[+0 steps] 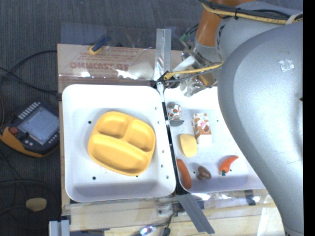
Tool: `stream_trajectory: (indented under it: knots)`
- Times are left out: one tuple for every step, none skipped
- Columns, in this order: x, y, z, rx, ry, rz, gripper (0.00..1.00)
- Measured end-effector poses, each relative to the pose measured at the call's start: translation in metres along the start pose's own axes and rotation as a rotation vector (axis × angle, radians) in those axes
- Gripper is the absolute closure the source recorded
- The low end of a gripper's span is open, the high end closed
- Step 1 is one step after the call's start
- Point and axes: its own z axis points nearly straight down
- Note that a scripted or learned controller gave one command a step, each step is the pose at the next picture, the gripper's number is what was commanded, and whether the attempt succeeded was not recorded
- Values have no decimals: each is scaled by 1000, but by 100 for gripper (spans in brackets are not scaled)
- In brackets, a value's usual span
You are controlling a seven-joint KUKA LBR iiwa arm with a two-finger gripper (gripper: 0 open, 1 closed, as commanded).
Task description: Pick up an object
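Left bin (74, 132): I logged one yellow divided tray (122, 142) lying near its middle. Right bin (216, 178): I counted a small printed can (174, 113) and a carton (201, 126) toward the far end, a pale yellow piece (187, 145) below them, then a sausage (183, 173), a brown item (204, 172) and a red chili pepper (227, 164) along the near edge. End effector (194, 82) hung over the right bin's far corner, apart from every item; I could not tell its opening.
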Motion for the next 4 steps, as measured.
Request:
stream_trajectory:
  knots:
    - [-15, -50, 7, 7, 0, 341, 100]
    - [-10, -21, 39, 8, -1, 343, 100]
    - [18, -62, 12, 10, 1, 227, 100]
    - [0, -137, 78, 2, -2, 112, 100]
